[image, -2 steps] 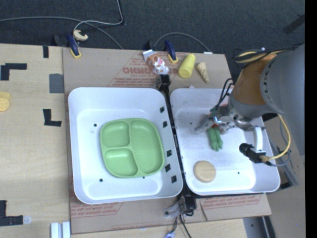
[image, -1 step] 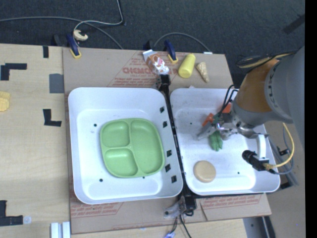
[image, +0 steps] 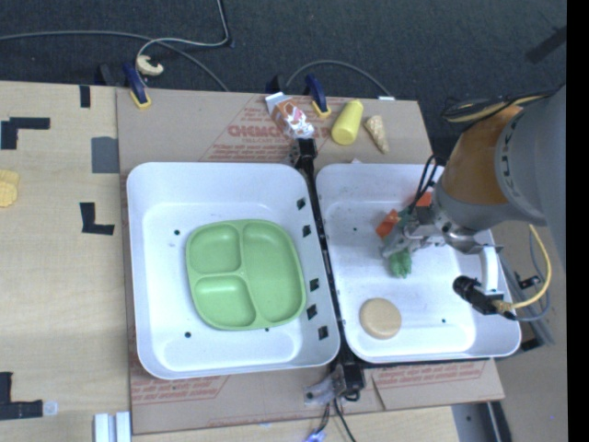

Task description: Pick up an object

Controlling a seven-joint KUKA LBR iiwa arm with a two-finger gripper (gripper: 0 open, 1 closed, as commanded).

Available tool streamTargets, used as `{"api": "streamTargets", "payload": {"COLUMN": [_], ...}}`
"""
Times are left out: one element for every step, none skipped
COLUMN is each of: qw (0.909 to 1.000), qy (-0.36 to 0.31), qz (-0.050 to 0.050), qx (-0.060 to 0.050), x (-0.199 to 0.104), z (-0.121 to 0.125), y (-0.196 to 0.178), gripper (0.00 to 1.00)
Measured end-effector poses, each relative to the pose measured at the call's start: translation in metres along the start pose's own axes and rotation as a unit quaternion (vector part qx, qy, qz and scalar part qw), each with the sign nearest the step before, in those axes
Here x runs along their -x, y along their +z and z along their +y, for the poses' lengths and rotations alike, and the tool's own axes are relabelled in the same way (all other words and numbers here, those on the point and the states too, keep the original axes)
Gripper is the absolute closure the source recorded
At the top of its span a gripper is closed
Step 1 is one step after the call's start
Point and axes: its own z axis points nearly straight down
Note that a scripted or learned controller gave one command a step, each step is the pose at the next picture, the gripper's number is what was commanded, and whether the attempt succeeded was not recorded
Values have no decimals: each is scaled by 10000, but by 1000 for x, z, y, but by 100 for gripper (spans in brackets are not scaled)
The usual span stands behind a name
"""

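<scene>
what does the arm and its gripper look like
The arm is bulky and rounded, grey, with an orange band above the wrist. Black and red cables run down beside the wrist toward the small metallic two-finger gripper. A yellow cable loops near a black fitting below it.

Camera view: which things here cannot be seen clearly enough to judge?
- Gripper: too small and cluttered to tell open or shut.
- Green object: partly under the gripper; hold unclear.
- Orange object: mostly hidden by the gripper.
- Arm: cut off by the right edge.
</scene>
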Motion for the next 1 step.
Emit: {"api": "streamTargets", "payload": {"qw": [10000], "qy": [-5], "qz": [27], "qx": [-40], "x": [-63], "z": [-66], "y": [-89], "gripper": [100]}}
